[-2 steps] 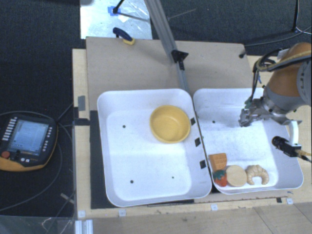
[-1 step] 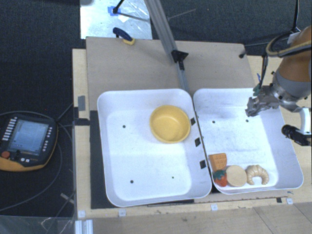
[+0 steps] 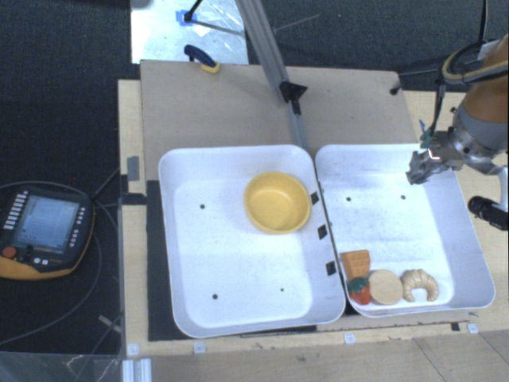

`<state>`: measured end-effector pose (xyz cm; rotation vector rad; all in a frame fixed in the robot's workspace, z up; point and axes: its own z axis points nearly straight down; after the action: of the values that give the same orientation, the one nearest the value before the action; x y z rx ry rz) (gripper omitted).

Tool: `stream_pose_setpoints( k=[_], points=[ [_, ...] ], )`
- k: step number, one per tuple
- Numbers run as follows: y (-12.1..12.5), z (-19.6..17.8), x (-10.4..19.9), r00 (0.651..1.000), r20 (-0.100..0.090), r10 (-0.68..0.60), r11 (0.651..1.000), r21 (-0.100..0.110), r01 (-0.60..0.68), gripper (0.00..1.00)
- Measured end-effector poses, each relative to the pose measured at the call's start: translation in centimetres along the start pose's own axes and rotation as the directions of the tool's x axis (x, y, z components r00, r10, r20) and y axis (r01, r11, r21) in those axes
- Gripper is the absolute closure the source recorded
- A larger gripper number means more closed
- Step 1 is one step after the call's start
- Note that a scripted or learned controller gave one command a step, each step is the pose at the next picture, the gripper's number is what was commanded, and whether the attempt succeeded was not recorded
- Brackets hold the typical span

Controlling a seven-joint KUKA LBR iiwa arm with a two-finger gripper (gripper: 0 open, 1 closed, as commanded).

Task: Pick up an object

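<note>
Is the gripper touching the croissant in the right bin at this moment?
Apart. The camera view shows the gripper at the right bin's far rim, while the croissant lies at the near edge, bare white floor between them.

My bench has a tan, cardboard-coloured top and stands on dark carpeted floor. A grey metal pole slants across the far part of the bench, ending in a black clamp. A blue and yellow clip lies at the far left edge. Beyond it I note a bright, reflective patch of floor. On the carpet to the left rests a handheld control pendant with a lit screen, its cable trailing nearby. Pale flooring runs along the near edge.
</note>
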<state>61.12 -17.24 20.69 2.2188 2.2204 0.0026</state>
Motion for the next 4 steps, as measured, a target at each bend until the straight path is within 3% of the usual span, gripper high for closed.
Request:
stream_pose_setpoints(
  k=[1, 4],
  points=[
    [-1.0, -1.2, 4.6, 1.000, -0.001, -0.003, 1.000, 0.001, 0.003, 1.00],
    [-8.0, -1.2, 20.4, 1.000, -0.002, -0.004, 1.000, 0.002, 0.004, 1.00]
  ],
)
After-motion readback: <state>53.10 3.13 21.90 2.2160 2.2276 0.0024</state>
